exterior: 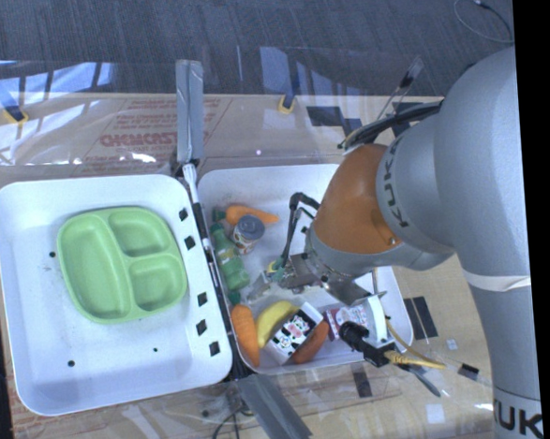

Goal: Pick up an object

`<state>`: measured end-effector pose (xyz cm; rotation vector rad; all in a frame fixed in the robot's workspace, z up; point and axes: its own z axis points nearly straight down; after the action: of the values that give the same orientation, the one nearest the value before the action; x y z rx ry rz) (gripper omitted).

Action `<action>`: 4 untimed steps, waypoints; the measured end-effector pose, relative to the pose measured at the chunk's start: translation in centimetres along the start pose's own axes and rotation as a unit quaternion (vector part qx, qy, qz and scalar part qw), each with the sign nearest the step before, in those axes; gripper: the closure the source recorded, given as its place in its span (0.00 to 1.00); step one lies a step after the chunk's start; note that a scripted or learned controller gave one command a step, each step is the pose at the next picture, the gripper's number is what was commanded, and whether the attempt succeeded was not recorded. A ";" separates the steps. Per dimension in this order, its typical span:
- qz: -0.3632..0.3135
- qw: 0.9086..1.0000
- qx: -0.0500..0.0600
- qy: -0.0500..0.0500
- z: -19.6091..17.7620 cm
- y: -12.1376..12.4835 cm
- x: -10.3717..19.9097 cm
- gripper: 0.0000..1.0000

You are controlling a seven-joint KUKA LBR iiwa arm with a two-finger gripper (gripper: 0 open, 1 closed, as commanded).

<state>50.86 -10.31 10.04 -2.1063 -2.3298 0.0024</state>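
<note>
Well, the arm is leaning in over the right bin, w/ its gripper low among the clutter, approx mid-bin; the orange wrist band sits right above it and blocks the view, so can't tell if the gripper is spread or pressed together, and nothing shows as clearly held.

Pickable stuff lies all round it. Just left of the gripper is a green bottle, lying along the bin's left wall; up and left of the gripper is a small round tin, w/ a carrot just beyond it, the two touching or nearly so. Below the gripper, near, is a banana; left of that, against the wall, a second orange veg, prob. another carrot; just below and a bit right of the gripper, a black-and-white box beside the banana, w/ a red item tucked under its lower edge. Further right and below, a white packet, partly under the arm's hardware; can't read it.

Well off to the gripper's left, in the left bin, a green divided plate lies flat.
</note>
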 end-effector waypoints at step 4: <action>0.034 0.999 0.001 0.001 0.9 0.6 0.8 0.00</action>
<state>51.41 -9.47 9.10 -2.1830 -2.2541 0.0033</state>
